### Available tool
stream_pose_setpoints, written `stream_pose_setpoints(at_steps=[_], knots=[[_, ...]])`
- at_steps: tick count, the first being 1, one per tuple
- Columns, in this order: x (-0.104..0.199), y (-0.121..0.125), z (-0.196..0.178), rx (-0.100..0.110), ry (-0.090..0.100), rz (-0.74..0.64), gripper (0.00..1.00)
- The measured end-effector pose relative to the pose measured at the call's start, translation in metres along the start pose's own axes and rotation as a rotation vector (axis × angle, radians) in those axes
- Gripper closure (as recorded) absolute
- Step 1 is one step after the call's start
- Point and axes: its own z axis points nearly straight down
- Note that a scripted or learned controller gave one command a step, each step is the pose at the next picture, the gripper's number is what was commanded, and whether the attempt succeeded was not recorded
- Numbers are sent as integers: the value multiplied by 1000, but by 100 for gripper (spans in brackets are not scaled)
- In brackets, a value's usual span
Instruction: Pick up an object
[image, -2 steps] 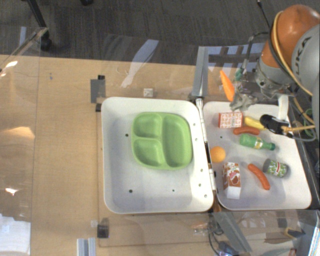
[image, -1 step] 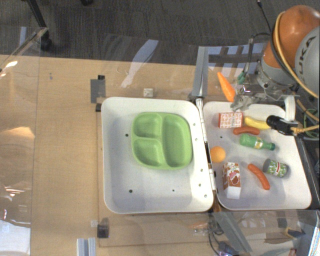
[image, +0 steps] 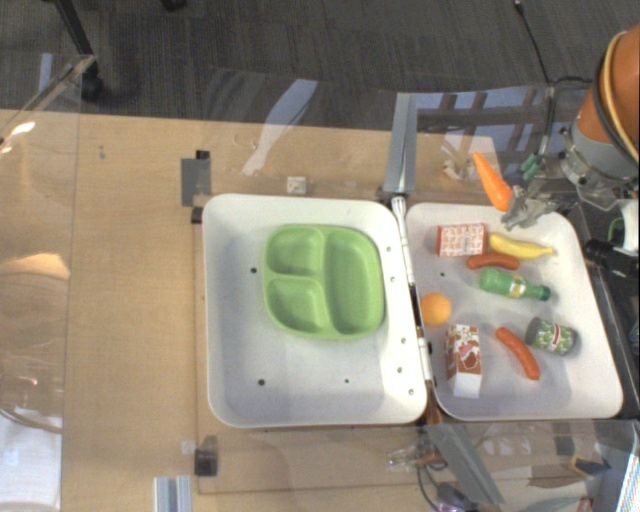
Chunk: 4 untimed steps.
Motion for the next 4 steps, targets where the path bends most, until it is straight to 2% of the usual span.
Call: stream_pose_setpoints(at_steps=[1, 2, 3, 4], knots=[[-3, 22, 1, 1, 0, 302, 100], [31, 8, 8, 2, 1, 346, 100], [50, -12, 14, 1, 1, 306, 100], [40, 1, 9, 1, 1, 337, 100]])
